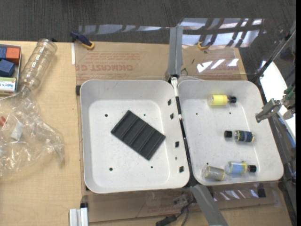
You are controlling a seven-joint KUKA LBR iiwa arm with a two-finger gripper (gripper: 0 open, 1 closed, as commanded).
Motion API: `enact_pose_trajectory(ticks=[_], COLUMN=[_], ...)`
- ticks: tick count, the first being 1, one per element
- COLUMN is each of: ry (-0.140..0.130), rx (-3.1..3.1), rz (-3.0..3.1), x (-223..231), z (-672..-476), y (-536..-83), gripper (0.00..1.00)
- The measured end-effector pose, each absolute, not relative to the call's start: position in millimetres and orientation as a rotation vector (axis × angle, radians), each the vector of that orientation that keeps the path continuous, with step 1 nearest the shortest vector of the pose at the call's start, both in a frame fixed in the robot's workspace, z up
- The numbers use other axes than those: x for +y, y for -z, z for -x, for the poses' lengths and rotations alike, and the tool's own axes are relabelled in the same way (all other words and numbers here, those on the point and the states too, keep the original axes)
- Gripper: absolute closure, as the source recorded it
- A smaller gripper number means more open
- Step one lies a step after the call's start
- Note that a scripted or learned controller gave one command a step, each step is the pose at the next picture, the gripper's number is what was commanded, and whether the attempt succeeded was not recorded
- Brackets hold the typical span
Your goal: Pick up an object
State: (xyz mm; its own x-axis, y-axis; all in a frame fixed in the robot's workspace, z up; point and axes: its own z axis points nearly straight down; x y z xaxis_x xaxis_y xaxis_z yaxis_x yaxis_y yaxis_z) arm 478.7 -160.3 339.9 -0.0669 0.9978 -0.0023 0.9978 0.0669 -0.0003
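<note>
The arm's gripper (pixel 269 111) is sitting at the right rim of the right bin (pixel 197 126), just poking into view, and honestly I can't tell if the jaws are spread or pressed together from this angle.

Plenty to choose from in that bin: a small yellow bottle (pixel 219 100) with a dark cap near the top, a dark little bottle (pixel 240 136) with a yellow-ish label in the middle, and down at the bottom a clear bottle with a blue label (pixel 241 168) touching or nearly touching a clear jar-like thing (pixel 214 173). All are lying on their sides. My guess is they're light, hard plastic, round and smooth, so they'll roll or squirt out if pinched off-centre. I'd go across the barrel, mid-body, jaws square to the long axis. The yellow one sits alone, so it looks easiest.

The left bin (pixel 94 173) has a flat black ribbed panel (pixel 138 134), stiff-looking and lying flush, which seems hard to get under.

Bins are glossy white plastic on a cardboard-covered desk (pixel 117 60).
</note>
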Motion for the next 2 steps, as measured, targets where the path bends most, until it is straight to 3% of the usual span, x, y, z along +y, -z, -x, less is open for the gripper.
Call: enact_pose_trajectory(ticks=[1,2], ry=[0.006,0.008], rx=[1.663,1.216], rz=[-2.665,-2.896], x=[-146,-162], z=[-478.3,-478.2], y=[-441,-440], gripper=[0.0,0.0])
